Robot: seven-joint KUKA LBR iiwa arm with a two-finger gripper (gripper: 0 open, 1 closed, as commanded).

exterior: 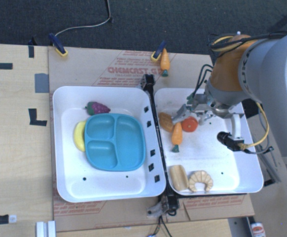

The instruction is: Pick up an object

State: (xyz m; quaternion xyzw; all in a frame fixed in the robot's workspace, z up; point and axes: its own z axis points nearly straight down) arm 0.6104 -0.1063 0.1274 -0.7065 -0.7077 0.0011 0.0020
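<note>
Claw [185, 113] low in right bin [242, 179], fingers spread, straddling nothing, just above tomato [189, 125], beside carrot [176, 135]

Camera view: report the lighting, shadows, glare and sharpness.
Camera view: light is even and soft; the blue divided plate casts only a faint shadow in the left bin; no harsh glare on the white plastic; the tomato and croissant look slightly soft; the arm's near surface is blurred.
</note>
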